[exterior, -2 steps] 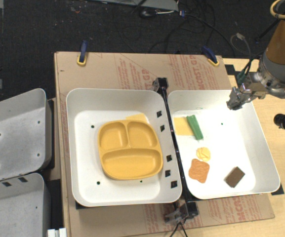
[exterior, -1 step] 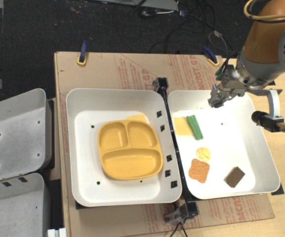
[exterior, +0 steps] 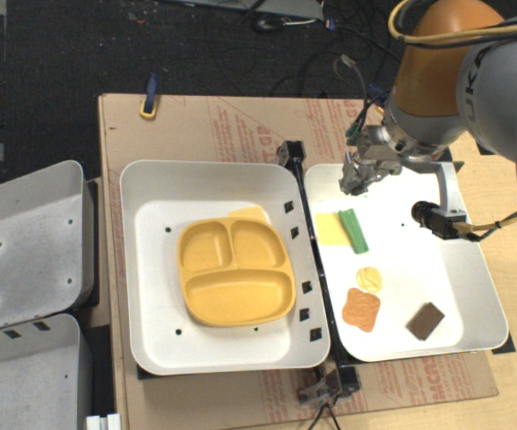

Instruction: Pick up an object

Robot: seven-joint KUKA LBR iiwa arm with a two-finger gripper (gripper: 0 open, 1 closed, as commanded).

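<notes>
Grey arm with orange band (exterior: 446, 43): reaches in above the right shallow white plastic bin (exterior: 473, 276), poised for a pick. Yellow three-compartment plastic tray (exterior: 237, 271): left of that bin, in its neighbour. Gripper (exterior: 358, 179): over the bin's far-left corner; finger state cannot be told. Candidate objects loose inside the bin: yellow flat square (exterior: 330, 229) and green bar (exterior: 354, 231) touching, nearest the gripper; orange waffle-like piece (exterior: 361, 310); brown block (exterior: 426, 321); small yellow round piece (exterior: 368, 279).

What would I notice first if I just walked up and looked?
Probably the big yellow divided plate in the left bin. Next, the grey and orange arm, its gripper over the right bin's far end, above a green stick and yellow square.
</notes>
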